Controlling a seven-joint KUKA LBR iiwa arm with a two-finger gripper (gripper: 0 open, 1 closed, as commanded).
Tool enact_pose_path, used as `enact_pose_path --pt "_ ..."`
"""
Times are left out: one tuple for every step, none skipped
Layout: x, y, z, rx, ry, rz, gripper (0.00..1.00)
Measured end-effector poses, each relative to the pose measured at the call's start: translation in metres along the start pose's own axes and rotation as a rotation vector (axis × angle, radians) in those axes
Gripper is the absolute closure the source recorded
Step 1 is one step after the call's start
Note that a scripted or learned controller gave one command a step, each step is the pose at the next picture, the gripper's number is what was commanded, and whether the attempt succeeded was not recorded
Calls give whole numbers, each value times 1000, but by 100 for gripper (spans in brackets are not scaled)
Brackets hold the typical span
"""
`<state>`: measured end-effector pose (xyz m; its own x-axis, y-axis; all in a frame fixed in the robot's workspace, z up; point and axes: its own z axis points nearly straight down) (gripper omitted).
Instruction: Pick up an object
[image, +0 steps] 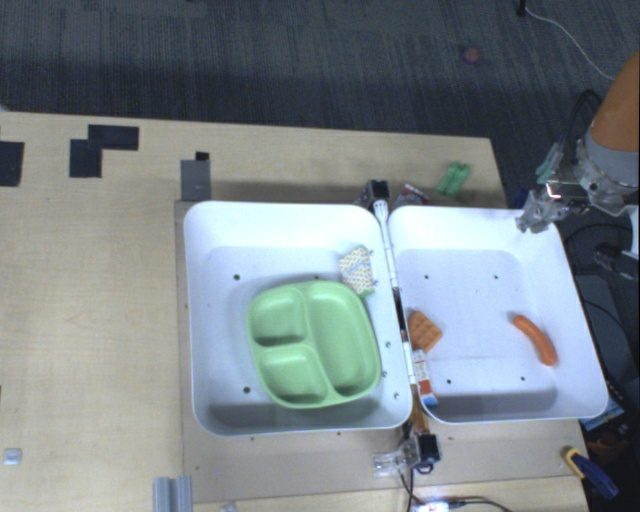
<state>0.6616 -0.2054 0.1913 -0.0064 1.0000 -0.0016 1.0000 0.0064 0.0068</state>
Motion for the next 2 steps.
enact_pose_path --pt "0 0 1 2 0 0 0" --pt "84 6 106 1 2 1 0"
